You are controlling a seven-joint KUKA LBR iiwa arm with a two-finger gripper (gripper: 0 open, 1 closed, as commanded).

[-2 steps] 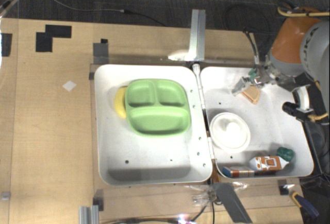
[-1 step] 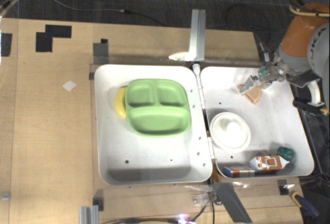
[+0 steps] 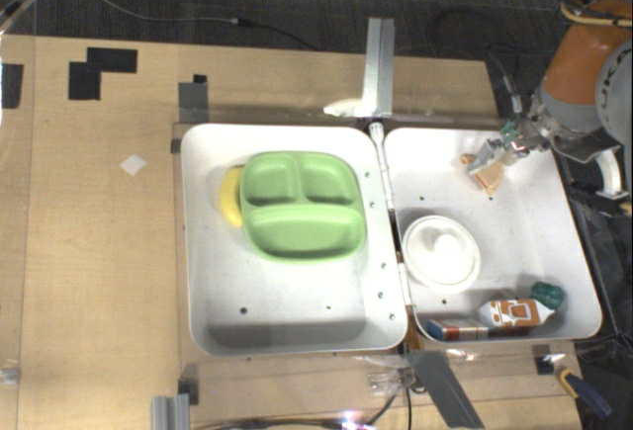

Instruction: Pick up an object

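In the right bin (image 3: 569, 220) lie a small tan wedge-shaped piece (image 3: 488, 181), a round white bowl (image 3: 441, 249), a small bottle with a green cap (image 3: 518, 310) and a thin marker (image 3: 457, 329). The left bin (image 3: 213, 300) holds a green divided plate (image 3: 301, 204) with a yellow object (image 3: 229, 198) poking out from under its left side. My gripper (image 3: 492, 155) reaches in from the right at the right bin's far corner, just above the tan piece and close to it. I cannot see whether it touches that piece.
A metal post (image 3: 380, 67) stands behind the ridge where the two bins meet. The grey arm with its orange band (image 3: 584, 62) hangs over the right bin's far right corner. Wooden bench top (image 3: 89, 240) stretches out to the left.
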